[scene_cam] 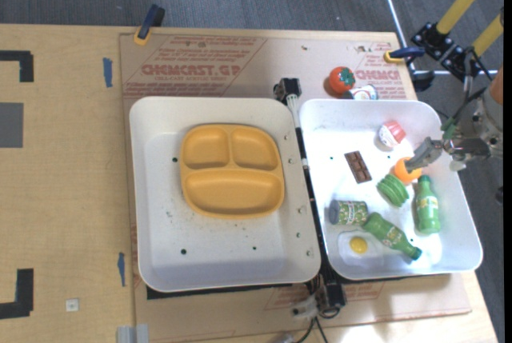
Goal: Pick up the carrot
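Orange carrot (pixel 406 170) lies in the right bin (pixel 464 253) — claw (pixel 426 151) beside it, state unclear.

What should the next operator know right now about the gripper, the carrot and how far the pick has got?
Gripper: low over the right bin, at the carrot's orange end; whether it has a grip I cannot tell.
Carrot: lying in the right bin, green top toward the centre, beside the upright green bottle. A second green bottle lies nearby.
Done: the approach to the carrot.
Left: confirm the grasp, then lift the carrot clear of the bin.
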### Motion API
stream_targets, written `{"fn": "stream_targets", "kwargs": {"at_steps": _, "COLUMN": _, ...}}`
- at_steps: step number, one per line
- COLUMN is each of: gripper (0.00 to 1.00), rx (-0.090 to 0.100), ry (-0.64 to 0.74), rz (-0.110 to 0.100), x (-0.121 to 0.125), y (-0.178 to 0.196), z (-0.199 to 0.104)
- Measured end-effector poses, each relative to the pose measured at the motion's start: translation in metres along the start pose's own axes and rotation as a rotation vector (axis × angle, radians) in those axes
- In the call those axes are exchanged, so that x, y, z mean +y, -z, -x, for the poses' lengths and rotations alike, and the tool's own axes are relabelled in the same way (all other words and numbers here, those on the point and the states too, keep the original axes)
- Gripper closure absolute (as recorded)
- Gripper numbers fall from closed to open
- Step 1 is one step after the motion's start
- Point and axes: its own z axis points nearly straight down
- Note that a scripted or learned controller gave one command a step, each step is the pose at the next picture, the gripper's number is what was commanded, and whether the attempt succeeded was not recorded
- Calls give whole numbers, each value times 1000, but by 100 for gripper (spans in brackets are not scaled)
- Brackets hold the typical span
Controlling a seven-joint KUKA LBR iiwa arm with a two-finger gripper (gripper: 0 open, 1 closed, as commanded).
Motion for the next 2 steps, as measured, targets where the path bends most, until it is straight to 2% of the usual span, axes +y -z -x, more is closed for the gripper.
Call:
{"fn": "stream_targets", "kwargs": {"at_steps": 1, "gripper": 0, "rx": 0, "ry": 28, "rz": 0, "x": 61, "y": -83, "z": 2}}
{"fn": "stream_targets", "kwargs": {"at_steps": 2, "gripper": 0, "rx": 1, "ry": 283, "rz": 0, "x": 36, "y": -135, "z": -49}}
